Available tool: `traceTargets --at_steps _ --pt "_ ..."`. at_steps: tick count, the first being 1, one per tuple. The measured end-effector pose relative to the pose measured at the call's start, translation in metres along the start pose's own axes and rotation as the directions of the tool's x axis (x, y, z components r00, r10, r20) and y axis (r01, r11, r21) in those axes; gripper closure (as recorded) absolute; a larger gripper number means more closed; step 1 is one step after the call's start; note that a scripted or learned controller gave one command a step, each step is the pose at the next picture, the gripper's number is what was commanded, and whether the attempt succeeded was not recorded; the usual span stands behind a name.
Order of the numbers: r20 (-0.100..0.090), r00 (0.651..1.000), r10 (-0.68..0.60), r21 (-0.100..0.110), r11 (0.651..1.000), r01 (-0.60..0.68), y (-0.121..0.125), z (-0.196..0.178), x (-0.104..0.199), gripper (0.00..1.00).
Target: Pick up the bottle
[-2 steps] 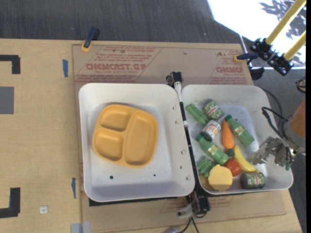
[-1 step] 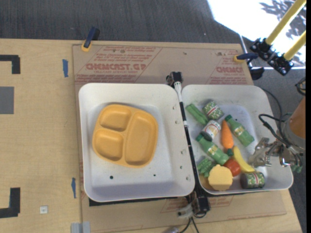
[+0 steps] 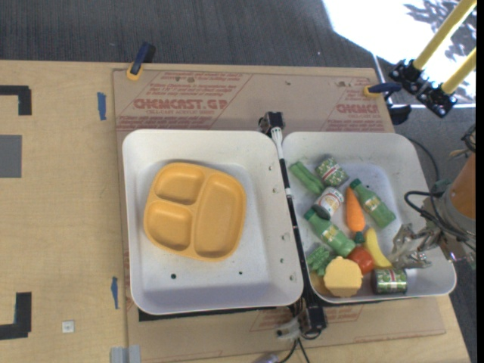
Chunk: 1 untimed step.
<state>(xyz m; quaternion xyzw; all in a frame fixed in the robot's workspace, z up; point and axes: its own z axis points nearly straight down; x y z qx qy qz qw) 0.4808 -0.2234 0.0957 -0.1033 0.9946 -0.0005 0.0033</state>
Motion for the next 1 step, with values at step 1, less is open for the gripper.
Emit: traceTargets --at_steps 1 --pt "0.000 0.977 -0.214 -0.001 0.977 0.214 -0.0029 -0.0969 -0.0131 1.00"
